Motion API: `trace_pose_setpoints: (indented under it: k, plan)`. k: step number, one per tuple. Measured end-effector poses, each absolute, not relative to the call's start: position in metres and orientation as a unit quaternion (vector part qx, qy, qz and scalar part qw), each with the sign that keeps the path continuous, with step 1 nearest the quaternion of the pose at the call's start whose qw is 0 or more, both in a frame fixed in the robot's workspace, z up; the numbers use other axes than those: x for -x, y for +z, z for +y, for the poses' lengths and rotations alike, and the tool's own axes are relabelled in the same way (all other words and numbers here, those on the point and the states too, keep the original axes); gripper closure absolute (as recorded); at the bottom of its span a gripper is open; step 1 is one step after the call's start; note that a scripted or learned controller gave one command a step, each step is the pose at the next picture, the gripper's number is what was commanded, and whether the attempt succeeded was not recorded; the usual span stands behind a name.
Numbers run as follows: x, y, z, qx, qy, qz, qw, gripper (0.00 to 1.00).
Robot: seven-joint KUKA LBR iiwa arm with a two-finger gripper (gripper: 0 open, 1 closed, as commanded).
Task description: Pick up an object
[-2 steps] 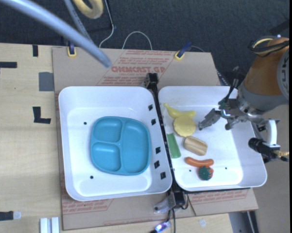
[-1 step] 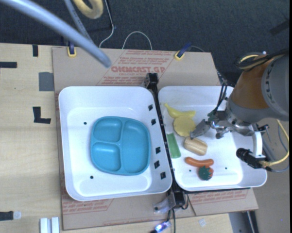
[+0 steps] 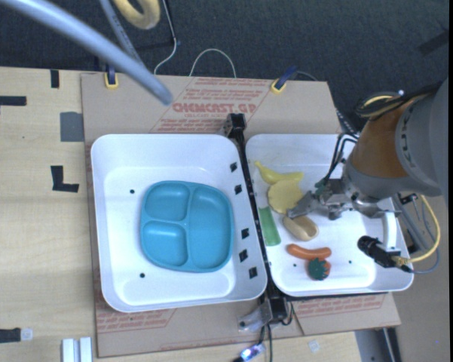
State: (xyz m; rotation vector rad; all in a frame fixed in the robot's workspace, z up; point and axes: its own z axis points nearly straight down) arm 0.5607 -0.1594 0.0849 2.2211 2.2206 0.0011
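Observation:
The right bin holds several small food toys: a yellow banana-like piece, a pale yellow round piece, a green stick, a tan oval piece and a carrot-like orange piece with a green end. My gripper hangs low over the bin's middle, its tip right above the tan piece and beside the round yellow one. Nothing shows between its fingers. The grey arm with its orange band comes in from the right.
The left bin carries a blue divided plate. A black divider runs between the bins. Both bins rest on a cardboard sheet. A grey tube crosses the upper left.

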Motion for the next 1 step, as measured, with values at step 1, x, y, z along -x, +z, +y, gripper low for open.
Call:
trace_pose_setpoints:
  k: [1]
  plan:
    - [-0.5617, 0.0969, -0.1595, -0.706, 0.0008, 0.708, 0.003, 1.00]
